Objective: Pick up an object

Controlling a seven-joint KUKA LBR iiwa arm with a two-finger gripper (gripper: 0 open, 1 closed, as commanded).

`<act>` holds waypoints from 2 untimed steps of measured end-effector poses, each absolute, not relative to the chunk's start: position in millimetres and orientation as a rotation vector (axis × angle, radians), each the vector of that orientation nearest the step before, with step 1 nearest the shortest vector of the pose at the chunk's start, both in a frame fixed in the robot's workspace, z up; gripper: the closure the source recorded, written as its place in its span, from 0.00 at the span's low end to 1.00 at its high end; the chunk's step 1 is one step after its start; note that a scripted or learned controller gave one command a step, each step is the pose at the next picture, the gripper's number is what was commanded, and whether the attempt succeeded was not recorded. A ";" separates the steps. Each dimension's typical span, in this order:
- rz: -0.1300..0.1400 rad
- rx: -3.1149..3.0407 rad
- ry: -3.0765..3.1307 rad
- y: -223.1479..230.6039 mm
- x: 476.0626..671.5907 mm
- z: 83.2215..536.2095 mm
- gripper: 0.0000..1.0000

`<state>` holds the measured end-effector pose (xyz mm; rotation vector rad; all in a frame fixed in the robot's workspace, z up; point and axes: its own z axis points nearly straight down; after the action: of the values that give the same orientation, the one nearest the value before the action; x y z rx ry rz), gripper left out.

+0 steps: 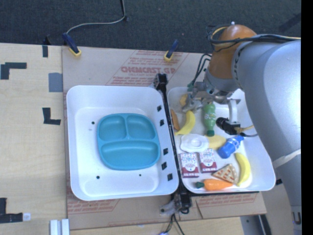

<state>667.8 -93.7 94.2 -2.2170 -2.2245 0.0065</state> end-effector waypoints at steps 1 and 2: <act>0.000 -2.219 -2.223 -60.0 613.9 184.5 1.00; 0.000 -2.219 -2.223 -40.7 586.6 200.2 1.00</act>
<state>586.6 -40.7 200.2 -2.2194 -2.2231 -0.0001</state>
